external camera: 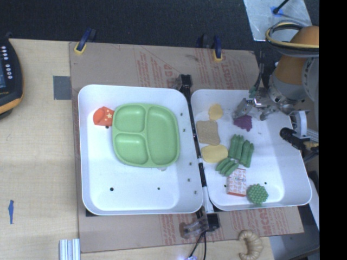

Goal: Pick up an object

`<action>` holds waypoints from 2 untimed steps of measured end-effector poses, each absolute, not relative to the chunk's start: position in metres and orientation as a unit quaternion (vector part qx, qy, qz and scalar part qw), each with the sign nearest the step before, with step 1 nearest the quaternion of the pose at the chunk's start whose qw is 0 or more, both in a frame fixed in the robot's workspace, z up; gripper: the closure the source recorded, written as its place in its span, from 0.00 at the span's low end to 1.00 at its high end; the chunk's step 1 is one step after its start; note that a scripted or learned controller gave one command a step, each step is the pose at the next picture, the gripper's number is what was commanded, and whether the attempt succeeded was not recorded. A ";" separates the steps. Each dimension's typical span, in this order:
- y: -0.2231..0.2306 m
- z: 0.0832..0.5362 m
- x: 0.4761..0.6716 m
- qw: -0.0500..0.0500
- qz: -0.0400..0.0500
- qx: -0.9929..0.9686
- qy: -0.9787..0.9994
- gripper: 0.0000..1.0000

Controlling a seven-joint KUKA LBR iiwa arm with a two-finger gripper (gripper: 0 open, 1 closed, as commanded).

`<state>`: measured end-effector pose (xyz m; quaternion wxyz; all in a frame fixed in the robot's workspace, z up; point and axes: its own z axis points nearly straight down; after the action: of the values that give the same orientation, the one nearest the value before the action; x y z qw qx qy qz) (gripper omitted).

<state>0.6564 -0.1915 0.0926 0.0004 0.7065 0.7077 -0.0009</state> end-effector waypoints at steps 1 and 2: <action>-0.191 0.104 0.657 0.001 -0.001 0.705 0.709 1.00; -0.191 0.104 0.657 0.000 -0.001 0.705 0.710 0.00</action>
<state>0.6571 -0.1907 0.1037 0.0005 0.7045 0.7097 -0.0013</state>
